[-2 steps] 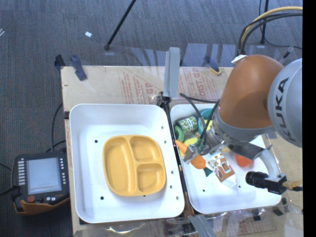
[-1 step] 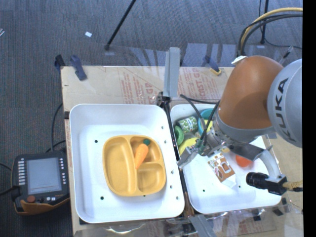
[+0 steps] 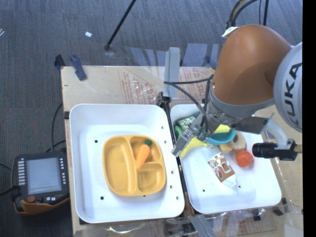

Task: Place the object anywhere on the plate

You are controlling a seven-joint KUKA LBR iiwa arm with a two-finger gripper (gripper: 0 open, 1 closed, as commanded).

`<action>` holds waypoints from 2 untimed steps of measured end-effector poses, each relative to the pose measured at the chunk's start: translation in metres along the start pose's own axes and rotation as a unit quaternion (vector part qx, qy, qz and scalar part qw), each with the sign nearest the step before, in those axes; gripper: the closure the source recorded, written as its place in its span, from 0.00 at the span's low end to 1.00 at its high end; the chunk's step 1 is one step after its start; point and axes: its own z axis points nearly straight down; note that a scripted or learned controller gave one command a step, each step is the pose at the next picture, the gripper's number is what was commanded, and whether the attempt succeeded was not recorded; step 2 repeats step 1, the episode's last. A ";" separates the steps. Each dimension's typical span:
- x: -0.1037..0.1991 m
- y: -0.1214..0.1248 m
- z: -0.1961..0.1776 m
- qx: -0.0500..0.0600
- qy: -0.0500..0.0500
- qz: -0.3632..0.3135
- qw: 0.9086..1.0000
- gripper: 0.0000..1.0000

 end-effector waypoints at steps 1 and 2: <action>-0.025 -0.003 0.046 0.001 0.002 -0.105 0.994 0.00; -0.025 -0.003 0.046 0.001 0.002 -0.105 0.994 0.00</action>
